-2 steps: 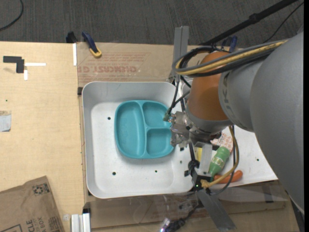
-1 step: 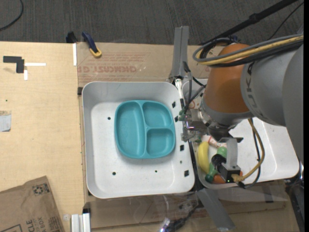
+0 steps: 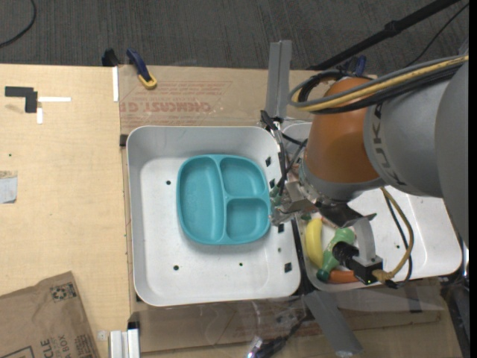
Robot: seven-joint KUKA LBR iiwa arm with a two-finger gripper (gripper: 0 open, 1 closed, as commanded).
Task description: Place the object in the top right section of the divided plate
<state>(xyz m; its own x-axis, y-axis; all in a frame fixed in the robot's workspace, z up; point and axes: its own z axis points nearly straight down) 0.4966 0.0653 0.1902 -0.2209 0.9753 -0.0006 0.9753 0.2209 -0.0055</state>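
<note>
A teal divided plate [image 3: 195,200] lies in the left white bin [image 3: 149,222], with one long section on its left and two smaller ones on its right. Nothing lies in any section of the plate. The grey arm with its orange band [image 3: 339,136] hangs over the right bin [image 3: 432,237]. My gripper [image 3: 287,207] is low at the wall between the two bins, just right of the plate's edge, mostly hidden under the wrist. In the right bin, a yellow banana [image 3: 313,241], a green object [image 3: 341,237] and an orange object [image 3: 341,277] lie close together.
The left bin has bare white floor all around the plate. A brown cardboard sheet [image 3: 186,103] lies behind the bins and a wooden bench top [image 3: 59,185] to the left. A clamp [image 3: 141,69] sits at the back edge.
</note>
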